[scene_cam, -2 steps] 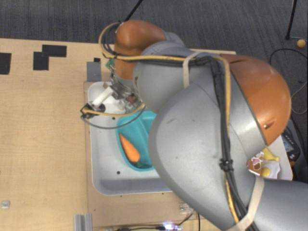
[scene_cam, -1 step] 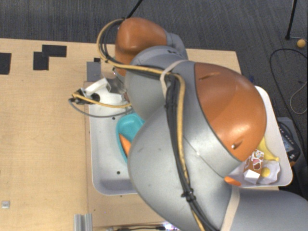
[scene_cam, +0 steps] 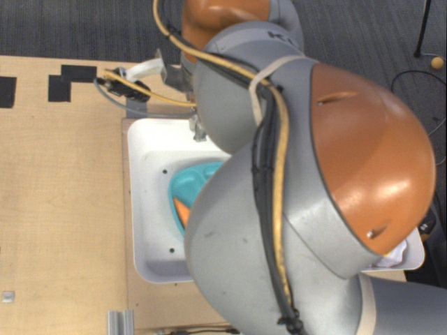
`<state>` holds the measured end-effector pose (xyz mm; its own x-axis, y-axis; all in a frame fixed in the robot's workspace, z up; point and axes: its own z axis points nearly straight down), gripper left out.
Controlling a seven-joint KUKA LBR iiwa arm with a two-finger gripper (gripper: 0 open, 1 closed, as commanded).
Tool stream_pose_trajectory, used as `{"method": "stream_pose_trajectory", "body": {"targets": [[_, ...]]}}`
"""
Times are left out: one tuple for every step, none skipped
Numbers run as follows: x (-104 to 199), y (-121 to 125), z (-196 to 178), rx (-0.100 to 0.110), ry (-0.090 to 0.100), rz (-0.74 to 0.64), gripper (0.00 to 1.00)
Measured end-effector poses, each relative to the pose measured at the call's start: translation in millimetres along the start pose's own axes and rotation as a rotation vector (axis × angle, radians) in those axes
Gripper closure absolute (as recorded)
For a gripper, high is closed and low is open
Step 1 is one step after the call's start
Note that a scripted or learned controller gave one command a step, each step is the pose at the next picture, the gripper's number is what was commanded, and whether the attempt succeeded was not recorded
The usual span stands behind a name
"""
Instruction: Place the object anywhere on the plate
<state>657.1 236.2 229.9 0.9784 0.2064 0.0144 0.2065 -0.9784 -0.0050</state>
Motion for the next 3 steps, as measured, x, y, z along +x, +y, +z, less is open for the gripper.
{"method": "stream_pose_trajectory", "body": {"targets": [[0,1,-6,0.0,-0.007,0.003,1.0],[1,1,-18,0.002,-0.005,0.004,1.0],[2,2,-29,0.005,-0.004,0.005,1.0]]}}
